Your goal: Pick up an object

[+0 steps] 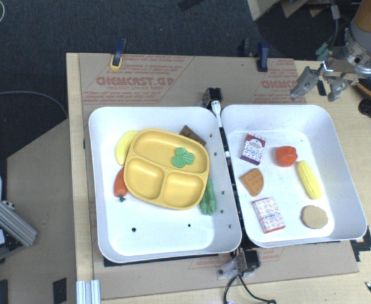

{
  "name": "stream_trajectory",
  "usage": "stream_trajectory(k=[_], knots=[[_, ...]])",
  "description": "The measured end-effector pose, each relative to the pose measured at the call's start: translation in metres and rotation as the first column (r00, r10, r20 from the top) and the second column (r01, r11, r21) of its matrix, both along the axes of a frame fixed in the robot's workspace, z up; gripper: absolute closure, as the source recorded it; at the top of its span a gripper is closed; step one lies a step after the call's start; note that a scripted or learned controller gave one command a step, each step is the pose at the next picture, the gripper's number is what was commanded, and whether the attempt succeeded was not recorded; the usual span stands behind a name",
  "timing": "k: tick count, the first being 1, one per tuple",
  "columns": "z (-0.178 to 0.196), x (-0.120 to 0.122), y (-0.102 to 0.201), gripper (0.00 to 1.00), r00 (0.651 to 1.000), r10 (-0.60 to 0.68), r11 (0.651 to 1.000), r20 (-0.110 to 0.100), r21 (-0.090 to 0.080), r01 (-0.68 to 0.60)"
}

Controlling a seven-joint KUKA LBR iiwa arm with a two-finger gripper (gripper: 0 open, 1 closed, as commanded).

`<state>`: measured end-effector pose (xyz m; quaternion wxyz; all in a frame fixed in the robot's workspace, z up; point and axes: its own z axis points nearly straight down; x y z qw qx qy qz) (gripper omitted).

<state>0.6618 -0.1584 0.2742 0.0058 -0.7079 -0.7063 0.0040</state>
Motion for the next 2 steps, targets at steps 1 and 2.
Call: stream_trajectory(k=[1, 2], knots=[[0.009, 0.002, 0.000, 0.00, 1.000, 0.003, 1.000, 0.014, -0.003, -0.003], [-0.036, 0.007, 0.004, 0.00, 1.000, 0.005, 1.000, 0.009, -0.002, -0.005]])
